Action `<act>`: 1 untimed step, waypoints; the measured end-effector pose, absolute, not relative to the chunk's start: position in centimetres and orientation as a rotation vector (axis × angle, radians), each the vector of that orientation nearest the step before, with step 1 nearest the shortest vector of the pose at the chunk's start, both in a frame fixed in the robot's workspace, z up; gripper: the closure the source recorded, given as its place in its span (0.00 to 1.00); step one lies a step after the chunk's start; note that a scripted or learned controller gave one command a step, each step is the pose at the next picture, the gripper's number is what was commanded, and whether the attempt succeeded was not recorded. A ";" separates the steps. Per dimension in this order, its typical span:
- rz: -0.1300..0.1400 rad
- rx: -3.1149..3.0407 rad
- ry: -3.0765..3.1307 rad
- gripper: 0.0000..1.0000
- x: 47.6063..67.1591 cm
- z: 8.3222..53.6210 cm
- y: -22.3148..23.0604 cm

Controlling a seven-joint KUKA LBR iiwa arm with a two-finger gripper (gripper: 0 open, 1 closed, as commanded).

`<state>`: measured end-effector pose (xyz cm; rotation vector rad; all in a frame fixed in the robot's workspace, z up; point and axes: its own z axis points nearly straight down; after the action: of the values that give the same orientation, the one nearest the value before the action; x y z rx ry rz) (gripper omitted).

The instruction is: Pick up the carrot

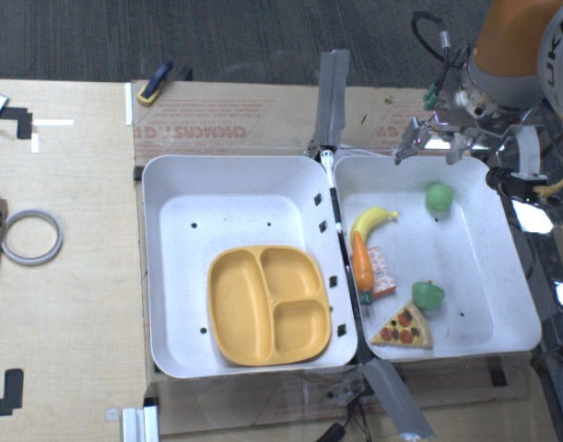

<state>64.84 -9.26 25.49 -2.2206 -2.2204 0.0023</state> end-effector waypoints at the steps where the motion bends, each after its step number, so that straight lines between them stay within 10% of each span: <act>1: 0.002 -1.835 -2.549 0.00 65.9 22.3 -3.4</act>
<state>65.89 -3.40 22.25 -1.8347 -2.5491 0.0023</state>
